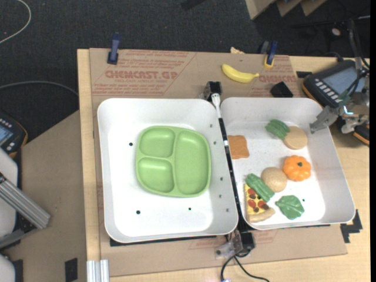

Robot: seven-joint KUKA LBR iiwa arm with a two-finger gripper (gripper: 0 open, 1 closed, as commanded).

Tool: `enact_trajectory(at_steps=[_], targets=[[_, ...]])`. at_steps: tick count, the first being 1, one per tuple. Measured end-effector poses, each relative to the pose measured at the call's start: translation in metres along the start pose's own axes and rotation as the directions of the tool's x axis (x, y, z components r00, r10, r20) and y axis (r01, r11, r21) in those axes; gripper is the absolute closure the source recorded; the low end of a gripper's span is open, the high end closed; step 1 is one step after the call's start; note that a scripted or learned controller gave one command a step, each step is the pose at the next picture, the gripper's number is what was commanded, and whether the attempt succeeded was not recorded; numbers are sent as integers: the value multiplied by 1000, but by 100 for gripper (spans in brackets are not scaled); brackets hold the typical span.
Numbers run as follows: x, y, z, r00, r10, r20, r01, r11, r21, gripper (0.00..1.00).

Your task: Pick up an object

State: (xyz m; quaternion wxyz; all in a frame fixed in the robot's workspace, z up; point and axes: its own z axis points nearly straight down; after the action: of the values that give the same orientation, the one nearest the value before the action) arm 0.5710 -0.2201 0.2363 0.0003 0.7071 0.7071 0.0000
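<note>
Several toy foods lie in the right bin (329, 157). A tan toast slice (238, 147) rests near its left wall. A green vegetable (277, 128) touches a beige round piece (296, 139). An orange pumpkin (297, 167) sits mid-bin, beside a beige bun (274, 178). A green pickle (259, 187), a pizza slice (256, 205) and a green leaf (290, 207) lie along the front. My gripper (322, 122) hovers low at the bin's right rim, just right of the beige round piece, with nothing seen in it.
The left bin (114, 157) holds a green divided plate (174, 161). A yellow banana (239, 73) lies on the bench behind the right bin. A black handset (332, 84) sits at the far right. Blue clamps (113, 49) hold the bench's back edge.
</note>
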Motion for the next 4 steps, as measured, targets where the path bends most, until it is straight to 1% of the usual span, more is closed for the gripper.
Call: enact_trajectory(at_steps=[1, 2, 3, 4], targets=[[-2, 80, 88, 1000, -4, 1, 4, 1000, -1, 0], [-4, 79, 71, 1000, -3, 4, 3, 1000, -6, 100], [55, 98, 39, 1000, -6, 1, 6, 1000, -6, 100], [175, 68, 40, 1000, -11, -6, 11, 1000, 3, 100]])
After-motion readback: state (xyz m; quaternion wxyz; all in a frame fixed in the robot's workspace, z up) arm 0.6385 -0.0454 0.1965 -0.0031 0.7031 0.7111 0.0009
